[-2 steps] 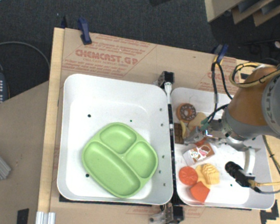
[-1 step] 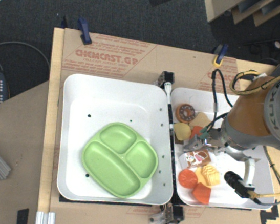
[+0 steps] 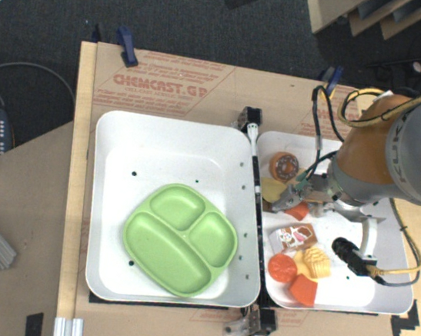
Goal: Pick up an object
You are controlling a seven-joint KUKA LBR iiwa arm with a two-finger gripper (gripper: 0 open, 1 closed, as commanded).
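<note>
Nearest in the right white bin [image 3: 378, 299] lie an orange block [image 3: 303, 290], a round red tomato-like toy [image 3: 283, 267], a yellow corn-shaped toy [image 3: 315, 262] and a small printed packet [image 3: 296, 236]. Left, a green divided plastic tray [image 3: 180, 237] fills the left white bin [image 3: 121, 143]. Farther back, the end effector [image 3: 300, 193] hangs over an orange-red piece [image 3: 296, 210] near a round brown doughnut toy [image 3: 284, 166]; its grip cannot be told.

a pale green divided plate [image 3: 179, 238] is seen in a white bin [image 3: 121, 143]. in the other white bin [image 3: 386, 301], a red tomato [image 3: 283, 267], a yellow corn piece [image 3: 316, 262] and a brown doughnut [image 3: 284, 166] are seen.
</note>
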